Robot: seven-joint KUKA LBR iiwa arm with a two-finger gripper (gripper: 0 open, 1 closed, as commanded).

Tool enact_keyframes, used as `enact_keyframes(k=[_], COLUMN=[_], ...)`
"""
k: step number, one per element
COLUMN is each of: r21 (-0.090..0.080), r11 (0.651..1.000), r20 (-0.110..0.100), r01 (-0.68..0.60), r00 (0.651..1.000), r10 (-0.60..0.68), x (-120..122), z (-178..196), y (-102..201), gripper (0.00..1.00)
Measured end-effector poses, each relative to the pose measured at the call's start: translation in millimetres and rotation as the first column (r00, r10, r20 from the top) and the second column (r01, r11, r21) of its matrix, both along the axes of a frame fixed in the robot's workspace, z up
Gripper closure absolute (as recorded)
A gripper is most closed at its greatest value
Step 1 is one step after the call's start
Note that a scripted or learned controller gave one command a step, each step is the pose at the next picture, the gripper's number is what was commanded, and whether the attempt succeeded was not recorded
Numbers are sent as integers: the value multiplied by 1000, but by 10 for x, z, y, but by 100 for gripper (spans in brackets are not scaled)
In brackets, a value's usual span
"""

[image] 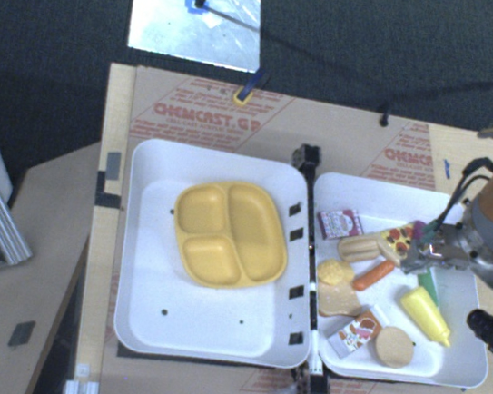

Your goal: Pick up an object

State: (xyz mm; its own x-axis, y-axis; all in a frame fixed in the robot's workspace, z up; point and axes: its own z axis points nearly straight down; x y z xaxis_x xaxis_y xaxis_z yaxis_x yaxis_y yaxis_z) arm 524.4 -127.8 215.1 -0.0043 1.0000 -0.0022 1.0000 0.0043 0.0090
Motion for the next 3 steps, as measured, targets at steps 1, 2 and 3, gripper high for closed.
enact_keyframes(k=[1,2,3], r21=[1,2,3], r11=[1000,1000,1000], r20=[-5,-3,-4], r01=[0,-5,-5], r00=[1000,1000,1000], r10=[0,5,5], x=[11,477,882], z=[99,177,121], y=[-1,306,797], gripper=[100,100,100])
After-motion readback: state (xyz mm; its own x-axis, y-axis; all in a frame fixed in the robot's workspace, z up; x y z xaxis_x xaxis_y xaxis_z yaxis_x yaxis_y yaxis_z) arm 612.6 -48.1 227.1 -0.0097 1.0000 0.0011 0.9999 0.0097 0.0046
